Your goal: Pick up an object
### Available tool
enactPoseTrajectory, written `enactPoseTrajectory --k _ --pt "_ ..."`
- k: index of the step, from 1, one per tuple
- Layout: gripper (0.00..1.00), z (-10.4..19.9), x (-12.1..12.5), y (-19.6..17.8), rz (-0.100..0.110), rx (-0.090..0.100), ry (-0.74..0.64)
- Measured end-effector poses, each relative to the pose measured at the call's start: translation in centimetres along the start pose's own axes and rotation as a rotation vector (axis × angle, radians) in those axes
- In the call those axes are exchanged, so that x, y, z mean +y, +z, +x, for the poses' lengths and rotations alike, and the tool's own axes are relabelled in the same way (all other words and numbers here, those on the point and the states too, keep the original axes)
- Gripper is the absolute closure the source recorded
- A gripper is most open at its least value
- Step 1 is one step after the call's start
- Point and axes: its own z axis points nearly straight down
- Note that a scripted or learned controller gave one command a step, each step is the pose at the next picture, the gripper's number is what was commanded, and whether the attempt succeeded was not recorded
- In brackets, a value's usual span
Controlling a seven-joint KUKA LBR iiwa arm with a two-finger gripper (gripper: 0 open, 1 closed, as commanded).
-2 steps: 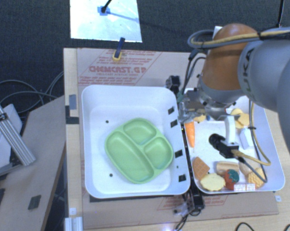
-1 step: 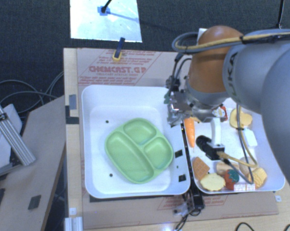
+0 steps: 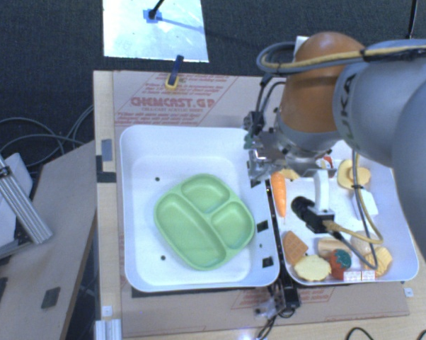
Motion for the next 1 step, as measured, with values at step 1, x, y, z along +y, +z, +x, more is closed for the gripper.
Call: enactPoseTrajectory --k 1 --pt "1.00 0.57 0.60 1.63 0.002 -0.001 0.000"
